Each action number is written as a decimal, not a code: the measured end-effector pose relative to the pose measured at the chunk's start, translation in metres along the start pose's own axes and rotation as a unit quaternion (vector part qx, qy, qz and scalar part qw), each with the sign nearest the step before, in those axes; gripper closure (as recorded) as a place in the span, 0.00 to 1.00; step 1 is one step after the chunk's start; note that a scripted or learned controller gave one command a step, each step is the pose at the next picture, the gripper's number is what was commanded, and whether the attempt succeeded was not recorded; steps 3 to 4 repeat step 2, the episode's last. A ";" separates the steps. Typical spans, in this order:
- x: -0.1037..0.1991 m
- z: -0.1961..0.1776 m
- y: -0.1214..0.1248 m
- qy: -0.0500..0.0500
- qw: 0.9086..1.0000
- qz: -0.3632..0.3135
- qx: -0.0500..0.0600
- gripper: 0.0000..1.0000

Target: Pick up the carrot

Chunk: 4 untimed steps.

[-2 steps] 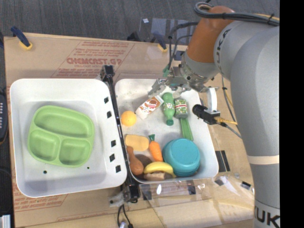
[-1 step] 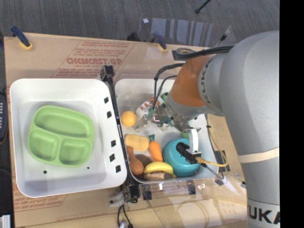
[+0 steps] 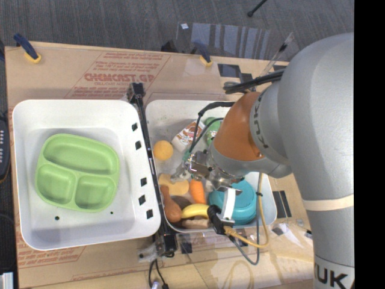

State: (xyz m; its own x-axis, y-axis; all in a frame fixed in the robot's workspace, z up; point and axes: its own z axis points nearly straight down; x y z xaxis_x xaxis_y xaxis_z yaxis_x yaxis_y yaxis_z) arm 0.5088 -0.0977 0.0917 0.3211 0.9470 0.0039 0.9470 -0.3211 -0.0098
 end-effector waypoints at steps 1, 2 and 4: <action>0.001 -0.010 0.001 0.000 1.000 -0.005 0.002 1.00; 0.007 -0.129 -0.019 -0.001 1.000 -0.012 -0.005 1.00; 0.007 -0.129 -0.019 -0.001 1.000 -0.012 -0.005 1.00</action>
